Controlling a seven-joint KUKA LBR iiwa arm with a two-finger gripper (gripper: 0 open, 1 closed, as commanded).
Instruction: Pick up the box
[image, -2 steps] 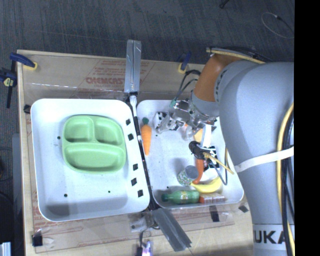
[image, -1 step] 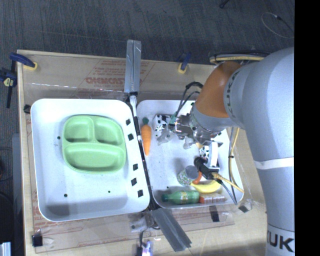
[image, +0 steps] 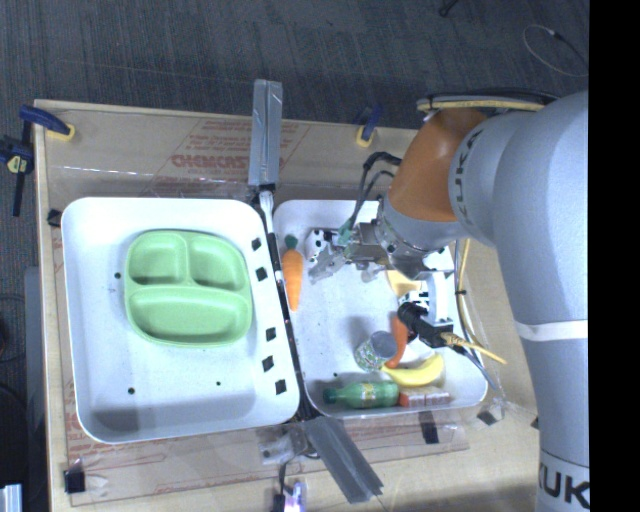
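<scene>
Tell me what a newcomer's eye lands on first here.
The big grey arm with its orange band reaches in from the right over the right bin. A green divided plate lies alone in the left bin. A carrot, banana and green bottle crowd the right bin.

The grey arm (image: 540, 260) enters from the right side of the camera view as a broad upright column, then bends leftward at the top. An orange band (image: 432, 165) sits above the wrist. Below the band, the wrist angles down and to the left. The tool (image: 335, 250) projects from the wrist toward the left, low over the upper part of the right bin. Dark cables run along the wrist. Finger detail on the tool is not resolvable.
</scene>
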